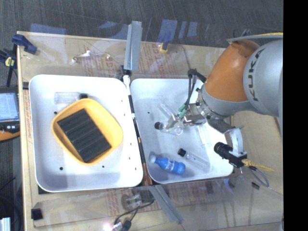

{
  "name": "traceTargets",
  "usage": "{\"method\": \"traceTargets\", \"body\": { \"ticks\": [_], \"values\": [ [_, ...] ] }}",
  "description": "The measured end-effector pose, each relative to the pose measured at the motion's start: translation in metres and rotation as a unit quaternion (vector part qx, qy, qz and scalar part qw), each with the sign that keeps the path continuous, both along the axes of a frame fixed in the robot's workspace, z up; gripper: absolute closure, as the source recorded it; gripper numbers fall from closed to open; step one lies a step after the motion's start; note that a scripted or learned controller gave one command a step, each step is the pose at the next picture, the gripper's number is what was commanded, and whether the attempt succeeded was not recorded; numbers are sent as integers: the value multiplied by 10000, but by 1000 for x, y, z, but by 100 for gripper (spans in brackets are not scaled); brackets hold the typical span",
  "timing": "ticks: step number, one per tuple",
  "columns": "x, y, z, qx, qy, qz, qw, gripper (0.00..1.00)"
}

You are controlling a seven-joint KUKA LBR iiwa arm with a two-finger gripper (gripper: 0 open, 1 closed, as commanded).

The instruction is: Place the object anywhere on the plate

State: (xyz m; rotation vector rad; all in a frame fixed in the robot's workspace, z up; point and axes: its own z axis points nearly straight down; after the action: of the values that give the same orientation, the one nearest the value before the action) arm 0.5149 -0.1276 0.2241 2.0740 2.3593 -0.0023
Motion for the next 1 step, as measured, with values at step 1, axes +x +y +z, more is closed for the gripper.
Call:
{"method": "traceTargets", "body": {
  "ticks": [1],
  "values": [
    [71,73,-18,4,4,950,9955,100]
  ]
}}
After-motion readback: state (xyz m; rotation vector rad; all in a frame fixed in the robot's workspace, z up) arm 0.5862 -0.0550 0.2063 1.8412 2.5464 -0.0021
